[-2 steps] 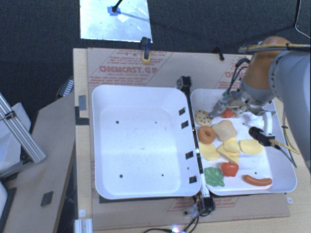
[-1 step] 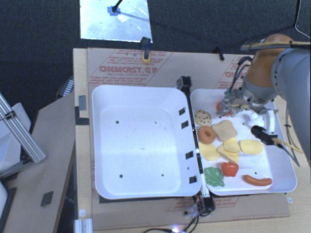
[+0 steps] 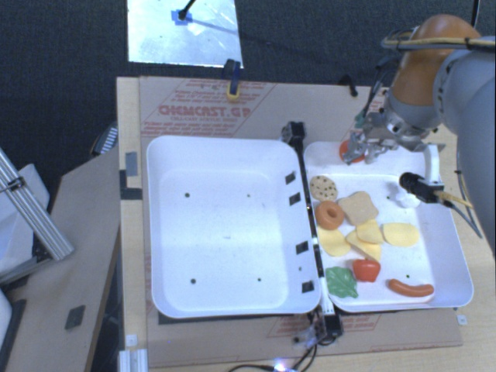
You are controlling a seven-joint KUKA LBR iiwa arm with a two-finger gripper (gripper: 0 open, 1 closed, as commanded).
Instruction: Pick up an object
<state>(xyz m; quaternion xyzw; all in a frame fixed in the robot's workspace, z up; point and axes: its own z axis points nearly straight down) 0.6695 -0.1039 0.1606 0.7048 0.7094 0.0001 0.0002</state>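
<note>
The gripper (image 3: 358,150) hangs over the right bin's (image 3: 446,242) far corner, closed on a small orange-red piece (image 3: 346,150). Lifting is underway, I'd say; next it needs a clean rise.

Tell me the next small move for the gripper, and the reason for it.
Probably lift straight up a little to test the grasp: the gripper sits low at the right bin's far corner with an orange-red object at its tip, though whether it is truly gripped is unclear.
</note>
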